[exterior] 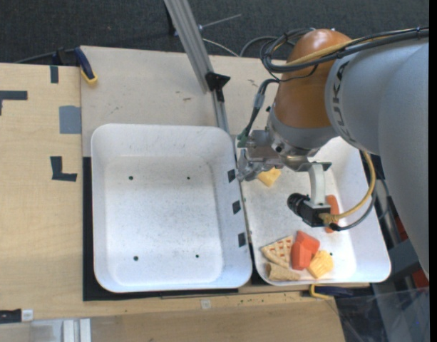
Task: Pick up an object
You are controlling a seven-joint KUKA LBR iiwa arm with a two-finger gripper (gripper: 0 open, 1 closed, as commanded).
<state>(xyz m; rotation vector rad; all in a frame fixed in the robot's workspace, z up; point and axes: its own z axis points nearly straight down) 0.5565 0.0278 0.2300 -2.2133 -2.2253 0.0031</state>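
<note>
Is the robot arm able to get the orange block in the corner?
Probably yes. The orange block lies uncovered on top of the pile in the right bin, beside a waffle-like piece, and the gripper is already above that bin.

The tool hangs over the right bin beside a yellow block.

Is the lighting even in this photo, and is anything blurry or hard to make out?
In the camera view, light is soft and even, with only a faint shadow inside the left bin. The right bin looks brighter, nearly washed out. The arm looms large and slightly soft, being close to the lens. The toy foods are small and coarse, so their details are hard to tell.
</note>
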